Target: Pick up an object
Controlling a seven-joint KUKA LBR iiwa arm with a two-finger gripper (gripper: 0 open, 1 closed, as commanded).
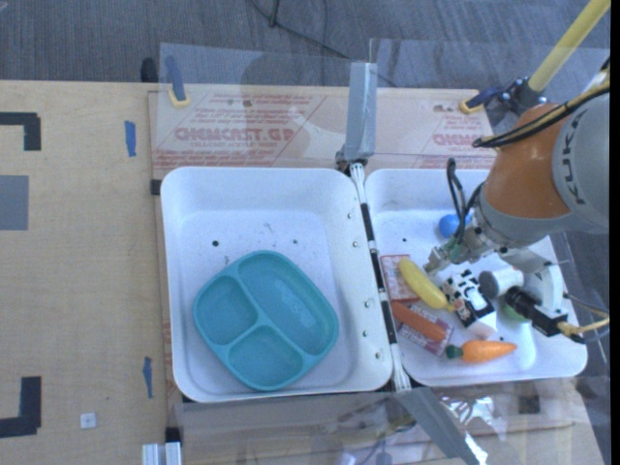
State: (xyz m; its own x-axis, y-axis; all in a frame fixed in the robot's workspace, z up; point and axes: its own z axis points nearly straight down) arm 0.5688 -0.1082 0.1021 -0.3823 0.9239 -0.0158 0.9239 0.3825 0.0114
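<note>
The right bin [573,360] holds several small items: a yellow banana [422,283], a blue ball [448,225], an orange carrot [483,351], a red-orange packet [422,321] and a small black-and-white piece [465,294]. My gripper [455,263] reaches down into this bin from the right. It sits just right of the banana's upper end and below the blue ball. Nothing is visibly lifted off the bin floor. The wrist hides the bin's middle right part.
The left bin [184,190] carries a teal divided plate [263,320] at its front. A grey upright post [361,112] stands behind the seam between the bins. A yellow rod [573,33] and cables run at the upper right.
</note>
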